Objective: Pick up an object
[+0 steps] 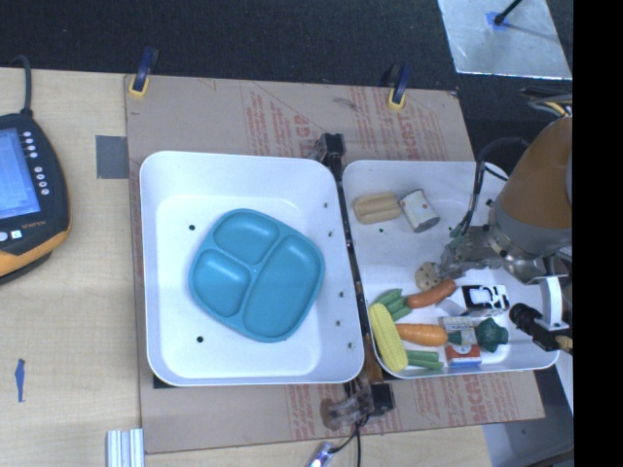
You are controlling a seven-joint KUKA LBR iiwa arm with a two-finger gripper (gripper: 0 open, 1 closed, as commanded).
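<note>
Centrally, orange toy carrot [421, 335], green-tipped, beside yellow corn [386, 338]

Arm [540, 188] comes in from bench's right edge, orange band uppermost, grey wrist below it, angled down-left into the right bin. Gripper [450, 259] sits low near bin's middle; finger state can't be made out.
</note>
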